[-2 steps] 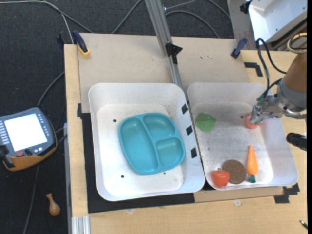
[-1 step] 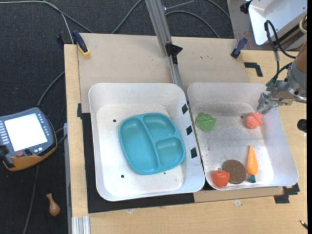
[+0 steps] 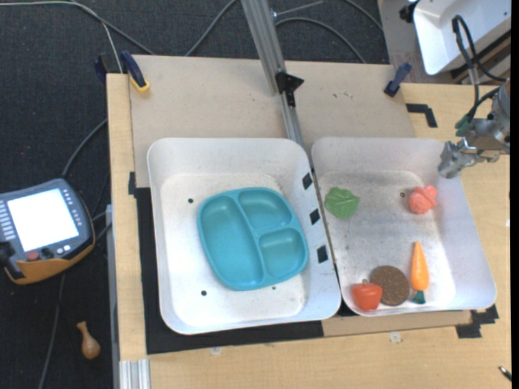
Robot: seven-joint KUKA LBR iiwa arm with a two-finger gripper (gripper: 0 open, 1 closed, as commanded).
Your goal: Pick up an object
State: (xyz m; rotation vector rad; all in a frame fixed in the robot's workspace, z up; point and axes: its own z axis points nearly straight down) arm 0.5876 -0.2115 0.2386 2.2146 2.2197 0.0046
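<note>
The right bin (image 3: 373, 162) holds a green leafy piece (image 3: 342, 203) at its left, a pink round piece (image 3: 422, 200) at the upper right, an orange carrot (image 3: 418, 267), a brown round disc (image 3: 392, 284) and a red piece (image 3: 366, 296) at the front. My gripper (image 3: 451, 162) hangs at the bin's upper right corner, just above and right of the pink piece, with nothing visibly held.
The left bin (image 3: 174, 217) carries a teal divided tray (image 3: 253, 237). A metal post (image 3: 268, 39) rises behind the bins. A pendant with a screen (image 3: 40, 229) lies far left. Blue clamps (image 3: 134, 71) hold the board's back corners.
</note>
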